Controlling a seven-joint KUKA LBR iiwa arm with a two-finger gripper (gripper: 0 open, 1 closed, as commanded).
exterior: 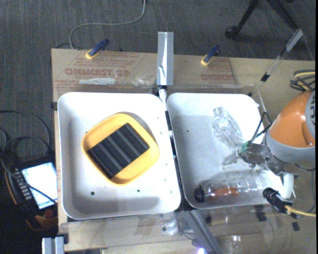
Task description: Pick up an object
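In the left bin (74, 120) lies a yellow pad with a black ribbed top (122, 147), turned at an angle. The right bin (196, 115) holds a clear crumpled plastic bottle (226, 126) near its middle. A second clear bottle with a dark cap and brownish contents (230, 189) lies on its side along the bin's front wall. My gripper (247, 152) is low over the right side of the right bin, just right of the crumpled bottle and above the lying one. The grey wrist and its orange band (292, 127) hide most of the gripper.
Two blue-and-yellow clamps (97, 48) (210, 54) pin the cardboard backing behind the bins. A metal post (165, 57) stands at the back between the bins. Cables hang off the arm near the right bin's front corner (278, 199). A lit screen (37, 181) lies on the floor at left.
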